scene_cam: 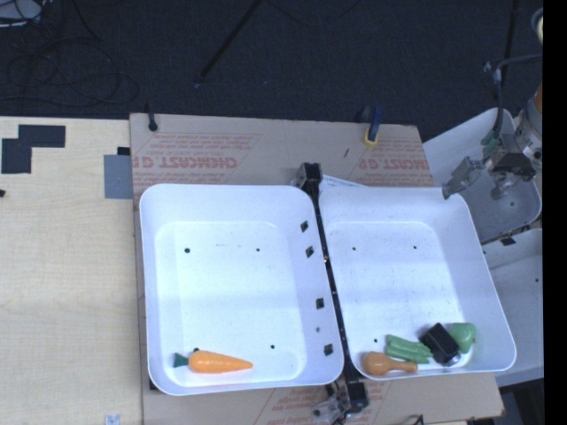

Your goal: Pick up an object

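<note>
While both white bins sit side by side on a sheet of printed cardboard (pixel 266 153), the objects in them lie along the near edges. An orange toy carrot (pixel 219 362) with a small green top rests in the left bin (pixel 168 228), at its near left corner, lying flat with the tip pointing right and nothing else around it. Over in the right bin (pixel 461 237), a cluster sits at the near right corner: a tan, pear-shaped piece (pixel 387 364) lies nearest the divider, a green bean-like piece (pixel 407 349) lies just beside it on the far side, a small black block (pixel 440 343) rests tilted against the green piece, and a lighter green rounded item (pixel 462 333) touches the block on its right. These four things are packed close, touching or nearly so.

At the right edge of the view, beyond the far right corner of the right bin, the gripper (pixel 496 171) hangs outside the bins, well apart from every object. Whether it is open or closed cannot be told from this angle, and nothing is seen held in it. A blue and yellow clamp (pixel 373 126) grips the far edge of the cardboard, and black clips (pixel 309 177) join the two bins along the divider.
</note>
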